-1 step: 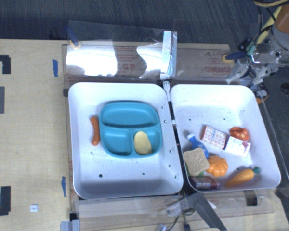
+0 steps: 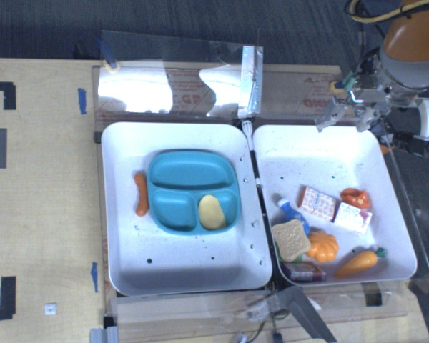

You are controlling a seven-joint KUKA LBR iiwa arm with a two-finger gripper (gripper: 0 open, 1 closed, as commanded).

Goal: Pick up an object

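The right bin [image 2: 393, 191] holds several toy foods in its near half: a bread slice [image 2: 292, 239], an orange pumpkin [image 2: 322, 246], a carrot [image 2: 357, 263], a red-and-white box [image 2: 317, 202], a red piece [image 2: 354, 197] atop a white pack [image 2: 352, 219], a blue bottle [image 2: 289, 209] and a dark bar [image 2: 304, 271]. My gripper [image 2: 343, 122] hangs above the far rim of this bin, well away from the foods. Its fingers are spread open and hold nothing.
The left bin [image 2: 121, 249] carries a blue divided tray [image 2: 193, 170] with a yellow piece [image 2: 211, 211] in one compartment, and an orange sausage [image 2: 141, 194] beside it. A shiny clear panel [image 2: 171, 84] and a metal post [image 2: 249, 81] stand behind the bins.
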